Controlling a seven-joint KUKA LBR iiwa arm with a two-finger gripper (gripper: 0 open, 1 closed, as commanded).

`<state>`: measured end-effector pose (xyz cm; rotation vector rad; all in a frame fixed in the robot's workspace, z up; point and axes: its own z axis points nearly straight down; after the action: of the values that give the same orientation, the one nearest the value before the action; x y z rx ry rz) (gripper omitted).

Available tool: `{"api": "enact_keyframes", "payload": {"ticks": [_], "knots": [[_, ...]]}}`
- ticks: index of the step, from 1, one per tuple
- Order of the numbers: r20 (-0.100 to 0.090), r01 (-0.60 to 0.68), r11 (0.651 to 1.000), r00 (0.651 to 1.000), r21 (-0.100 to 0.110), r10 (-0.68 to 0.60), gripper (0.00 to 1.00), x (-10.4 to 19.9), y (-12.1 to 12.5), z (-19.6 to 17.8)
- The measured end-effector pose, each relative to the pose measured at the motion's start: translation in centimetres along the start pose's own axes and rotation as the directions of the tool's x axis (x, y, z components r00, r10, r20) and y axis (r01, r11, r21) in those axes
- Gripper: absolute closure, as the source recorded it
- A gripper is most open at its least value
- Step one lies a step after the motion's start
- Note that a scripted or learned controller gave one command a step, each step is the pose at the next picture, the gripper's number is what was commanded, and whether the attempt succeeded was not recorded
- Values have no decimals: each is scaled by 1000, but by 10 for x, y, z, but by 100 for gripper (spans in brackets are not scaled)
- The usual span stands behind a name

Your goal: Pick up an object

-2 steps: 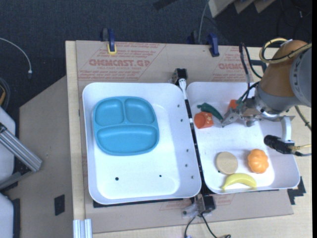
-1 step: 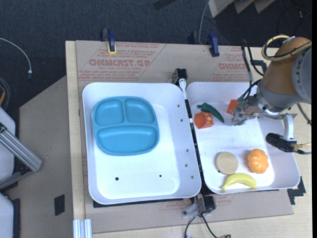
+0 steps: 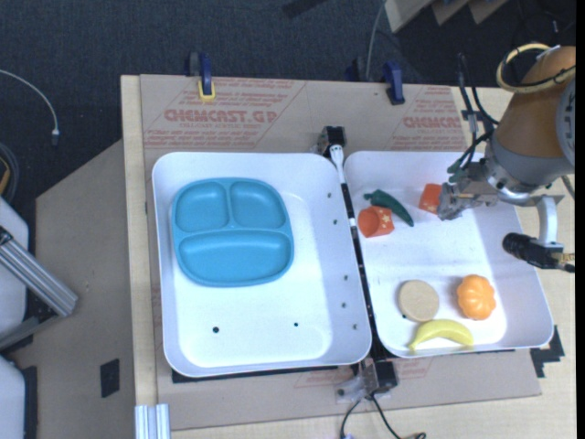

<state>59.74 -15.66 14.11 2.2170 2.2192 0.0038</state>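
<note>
In the right bin [image 3: 462, 263] lie a small orange-red block [image 3: 430, 197], a red tomato-like piece [image 3: 376, 221], a green pepper [image 3: 390, 205], a tan round cookie [image 3: 420, 300], an orange fruit [image 3: 476, 297] and a yellow banana [image 3: 442, 334]. My gripper [image 3: 453, 202] hangs low at the bin's far side, right beside the orange-red block and touching or nearly touching it. I cannot make out whether the block sits between the fingers.
The left bin [image 3: 256, 337] holds a blue divided plate [image 3: 234, 231] in its far left part. A black ridge with clamps runs between the two bins. Brown cardboard surrounds both bins, with blue clips at the far edge.
</note>
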Motion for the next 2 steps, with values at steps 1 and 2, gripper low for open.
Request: {"api": "enact_keyframes", "payload": {"ticks": [1,2], "knots": [[1,0,1000,1000,-2,0,100,-6,5,-45],[1,0,1000,1000,-3,0,100,-6,7,-98]]}}
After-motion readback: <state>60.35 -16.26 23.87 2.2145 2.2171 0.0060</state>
